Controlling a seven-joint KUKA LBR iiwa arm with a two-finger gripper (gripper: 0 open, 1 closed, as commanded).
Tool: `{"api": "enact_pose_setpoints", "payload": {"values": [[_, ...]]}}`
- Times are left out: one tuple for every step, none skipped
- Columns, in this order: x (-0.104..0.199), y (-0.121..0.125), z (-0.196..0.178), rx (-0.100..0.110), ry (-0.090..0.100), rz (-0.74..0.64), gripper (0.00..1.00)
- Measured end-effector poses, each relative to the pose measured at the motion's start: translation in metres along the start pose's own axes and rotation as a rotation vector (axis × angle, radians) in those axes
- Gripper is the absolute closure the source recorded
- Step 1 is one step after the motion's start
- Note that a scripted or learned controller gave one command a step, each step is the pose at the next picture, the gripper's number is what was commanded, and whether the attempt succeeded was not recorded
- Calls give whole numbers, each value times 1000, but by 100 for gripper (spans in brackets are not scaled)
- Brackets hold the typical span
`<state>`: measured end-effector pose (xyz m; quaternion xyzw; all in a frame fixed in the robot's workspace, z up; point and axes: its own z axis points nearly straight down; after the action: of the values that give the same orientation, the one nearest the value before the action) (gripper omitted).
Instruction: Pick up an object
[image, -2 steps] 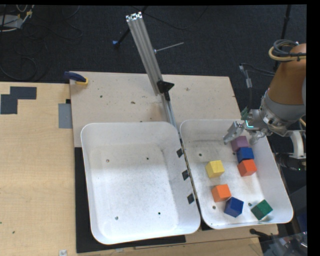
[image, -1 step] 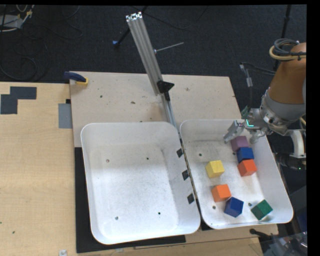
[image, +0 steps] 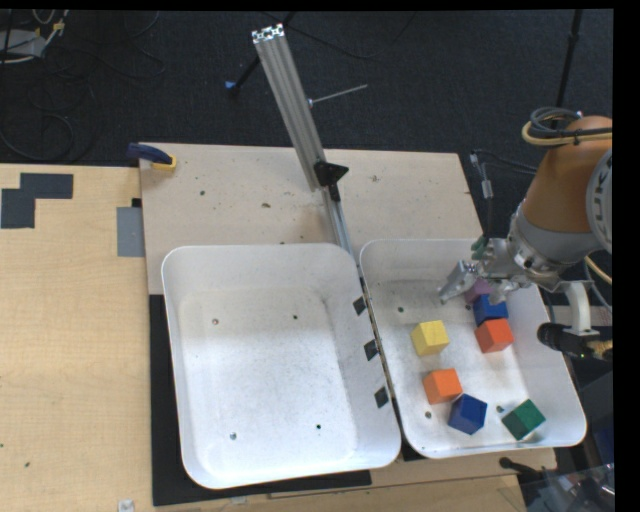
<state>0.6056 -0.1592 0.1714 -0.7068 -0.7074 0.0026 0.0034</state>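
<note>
My gripper (image: 462, 283) hangs low over the back of the right bin (image: 400, 262), with the orange-banded arm behind it at the right. Just right of the gripper, partly under the wrist, a blue cube (image: 490, 309) lies with a small purple piece (image: 482, 291) at its far side. A red-orange cube (image: 494, 336) touches the blue one's near side. A yellow cube (image: 430, 337) rests below and left of the gripper, apart from it. Nearer the front lie an orange cube (image: 441, 384), a second blue cube (image: 467, 413) and a green cube (image: 523, 419).
The left bin (image: 180, 300) stands beside the right one, with black clips (image: 371, 349) along the shared rim. A slanted aluminium post (image: 295, 110) rises behind the bins. A small clamp (image: 152, 156) lies at the bench's back left corner.
</note>
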Motion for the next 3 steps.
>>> {"api": "enact_pose_setpoints", "payload": {"values": [[-7, -2, 61, 0, 1, 1, 0], [-6, -1, 81, -7, -1, 1, 0], [-7, -2, 70, -6, 0, 6, 100]]}}
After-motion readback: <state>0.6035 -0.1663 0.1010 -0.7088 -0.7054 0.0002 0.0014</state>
